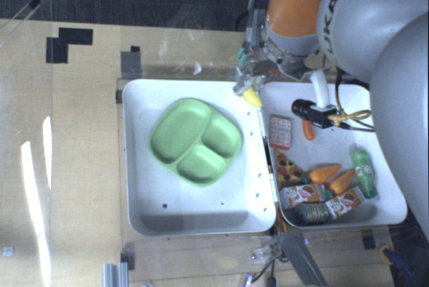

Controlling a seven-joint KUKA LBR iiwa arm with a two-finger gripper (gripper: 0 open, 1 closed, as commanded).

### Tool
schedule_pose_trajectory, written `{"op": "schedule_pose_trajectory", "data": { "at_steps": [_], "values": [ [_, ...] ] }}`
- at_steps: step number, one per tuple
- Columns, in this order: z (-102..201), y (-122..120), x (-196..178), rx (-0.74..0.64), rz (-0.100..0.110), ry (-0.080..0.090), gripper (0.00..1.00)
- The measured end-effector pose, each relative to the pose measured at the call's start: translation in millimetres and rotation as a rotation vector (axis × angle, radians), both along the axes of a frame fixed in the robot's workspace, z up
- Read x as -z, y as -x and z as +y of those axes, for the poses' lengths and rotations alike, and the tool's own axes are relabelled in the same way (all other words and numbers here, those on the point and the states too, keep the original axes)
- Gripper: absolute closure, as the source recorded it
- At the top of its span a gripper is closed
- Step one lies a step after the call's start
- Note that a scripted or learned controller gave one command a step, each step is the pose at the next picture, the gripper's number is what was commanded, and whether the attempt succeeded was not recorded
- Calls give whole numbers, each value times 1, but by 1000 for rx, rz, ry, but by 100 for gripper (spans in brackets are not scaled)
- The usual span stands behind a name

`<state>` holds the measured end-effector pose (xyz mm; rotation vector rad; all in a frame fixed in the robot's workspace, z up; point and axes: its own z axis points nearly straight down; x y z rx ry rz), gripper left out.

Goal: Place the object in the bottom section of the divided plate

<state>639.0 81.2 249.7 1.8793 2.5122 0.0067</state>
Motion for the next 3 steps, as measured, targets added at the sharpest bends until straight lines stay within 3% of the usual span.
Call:
{"op": "schedule_pose_trajectory", "data": {
  "at_steps": [1, 2, 3],
  "values": [
    [21, 46, 32, -71, 3, 0, 100],
    [45, 12, 19, -62, 0, -1, 100],
    [45, 12, 19, -63, 0, 0, 0]
  ]
}}
